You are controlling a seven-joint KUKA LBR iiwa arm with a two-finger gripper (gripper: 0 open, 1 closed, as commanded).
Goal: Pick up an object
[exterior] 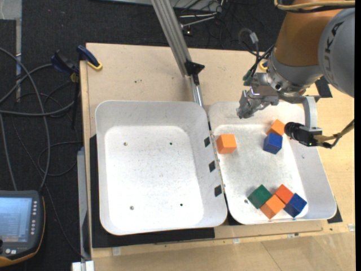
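In the right bin (313, 176) lie several small blocks. An orange cube (226, 143) rests alone near the bin's left wall. A blue cube (272, 143) and an orange block (277, 128) sit close together further right. At the front is a cluster: a green cube (260, 196), two orange blocks (273, 206) (284, 194) and a blue cube (295, 204). My gripper (246, 109) hangs over the far part of the right bin, above and behind the lone orange cube, with nothing visible between its fingers.
The left bin (149, 165) lies beside the right one, joined by black clips. A metal pole (174, 33) slants in from the top to the bins' far edge. Blue clamps (84, 58) sit at the bench's back left. A tablet (20, 224) lies off the bench at lower left.
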